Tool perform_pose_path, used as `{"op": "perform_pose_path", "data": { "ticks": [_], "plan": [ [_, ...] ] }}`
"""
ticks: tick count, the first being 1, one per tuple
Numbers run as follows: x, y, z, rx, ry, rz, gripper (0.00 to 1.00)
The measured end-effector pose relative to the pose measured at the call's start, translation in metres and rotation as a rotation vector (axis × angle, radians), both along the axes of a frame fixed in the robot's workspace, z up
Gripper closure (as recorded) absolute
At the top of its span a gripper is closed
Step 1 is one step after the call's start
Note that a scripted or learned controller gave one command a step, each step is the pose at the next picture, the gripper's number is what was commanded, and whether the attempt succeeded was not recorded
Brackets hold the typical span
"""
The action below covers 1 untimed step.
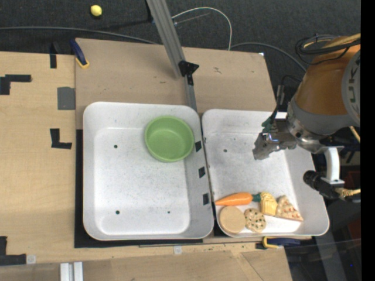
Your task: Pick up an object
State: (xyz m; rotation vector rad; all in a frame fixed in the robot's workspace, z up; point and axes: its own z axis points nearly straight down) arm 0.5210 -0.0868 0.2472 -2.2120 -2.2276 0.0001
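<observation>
My gripper point(263, 148) hangs over the right bin point(234, 127), toward its right side, above bare bin floor. Whatever its fingers are doing is hidden from this angle. Along the right bin's front edge lie an orange carrot point(233, 199), a round tan cookie point(231, 220), a chocolate-chip cookie point(255, 220), a yellow cheese-like piece point(268, 204) and a pizza slice point(287, 209). A green bowl point(169, 138) sits in the left bin point(105, 174), at its back right.
A grey pole point(167, 31) slants down from the top to the divide between the bins. Cables loop on the bench behind the right bin. A small yellow ball point(96, 10) lies on the dark floor at the far left.
</observation>
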Motion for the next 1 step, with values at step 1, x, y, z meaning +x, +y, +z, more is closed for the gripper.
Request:
{"op": "perform_pose_path", "data": {
  "ticks": [1],
  "plan": [
    [0.0119, 0.0507, 0.0046, 0.000, 0.000, 0.000, 1.00]
  ]
}}
